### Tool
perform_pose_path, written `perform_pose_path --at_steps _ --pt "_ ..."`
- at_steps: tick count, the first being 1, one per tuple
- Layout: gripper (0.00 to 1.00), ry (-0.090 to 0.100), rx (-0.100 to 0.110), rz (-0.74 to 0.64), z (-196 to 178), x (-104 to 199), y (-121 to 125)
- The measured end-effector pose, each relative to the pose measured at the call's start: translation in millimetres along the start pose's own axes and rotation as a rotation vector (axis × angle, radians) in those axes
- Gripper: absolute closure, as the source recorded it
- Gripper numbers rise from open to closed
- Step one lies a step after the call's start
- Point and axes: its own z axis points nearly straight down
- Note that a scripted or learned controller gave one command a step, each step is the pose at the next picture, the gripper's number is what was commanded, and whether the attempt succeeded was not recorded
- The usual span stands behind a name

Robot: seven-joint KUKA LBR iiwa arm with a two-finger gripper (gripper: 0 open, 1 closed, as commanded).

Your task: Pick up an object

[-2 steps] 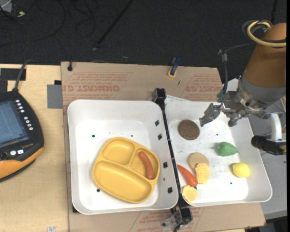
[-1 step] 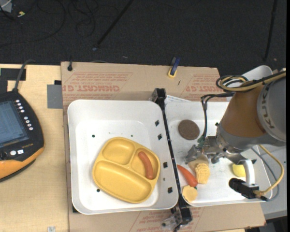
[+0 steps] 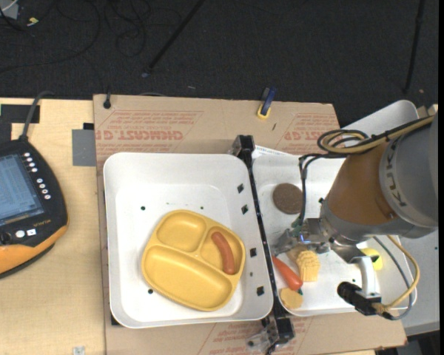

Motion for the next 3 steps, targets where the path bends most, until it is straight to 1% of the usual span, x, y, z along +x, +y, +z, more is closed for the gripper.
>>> perform_pose_path --at_steps 1,2,3 --pt "0.00 0.009 0.009 -0.011 -102.7 64.7 -41.2" --pt "0.00 0.009 -0.003 -0.010 -275.8 73.9 -36.4" --pt "1.00 0.007 0.018 -0.014 -277.0 74.6 -38.0"
